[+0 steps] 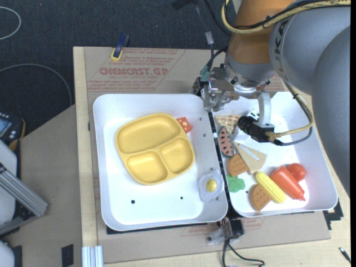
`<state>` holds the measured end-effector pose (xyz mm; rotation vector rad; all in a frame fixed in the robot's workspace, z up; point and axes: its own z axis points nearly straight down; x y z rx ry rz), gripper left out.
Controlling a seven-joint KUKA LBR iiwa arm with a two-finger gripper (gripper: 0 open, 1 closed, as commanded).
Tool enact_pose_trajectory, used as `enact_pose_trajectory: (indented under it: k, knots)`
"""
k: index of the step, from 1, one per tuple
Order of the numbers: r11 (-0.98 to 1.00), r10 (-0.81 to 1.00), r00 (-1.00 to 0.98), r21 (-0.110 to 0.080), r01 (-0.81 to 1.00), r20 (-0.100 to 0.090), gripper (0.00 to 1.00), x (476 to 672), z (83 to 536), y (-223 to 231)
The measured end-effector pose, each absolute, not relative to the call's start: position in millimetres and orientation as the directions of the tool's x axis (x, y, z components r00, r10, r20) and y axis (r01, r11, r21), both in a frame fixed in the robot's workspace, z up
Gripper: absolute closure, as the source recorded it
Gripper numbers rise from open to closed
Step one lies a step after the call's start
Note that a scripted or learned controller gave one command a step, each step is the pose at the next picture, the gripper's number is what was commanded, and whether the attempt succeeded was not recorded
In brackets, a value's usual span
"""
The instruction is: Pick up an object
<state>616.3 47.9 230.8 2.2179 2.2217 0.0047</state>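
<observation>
Your gripper (216,99) hangs at upper centre, over the bins' shared rim; I cannot tell its grip state. Toy food (261,177) clusters in the right bin (320,174) — shift right, then descend onto one isolated piece.

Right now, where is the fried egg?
The fried egg lies in the left bin, near its lower right corner, just right of the yellow divided plate and against the wall shared with the right bin.

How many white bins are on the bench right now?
2. The left bin holds the yellow divided plate; the right bin holds the pile of toy food, with the end effector over its far left corner.
</observation>
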Motion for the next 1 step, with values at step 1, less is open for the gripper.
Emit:
enact_pose_trajectory:
  k: [1]
  knots:
    - [0.001, 1.0, -0.001, 0.002, 1.0, 0.0, 1.0, 614.5, 232.0, 48.7]
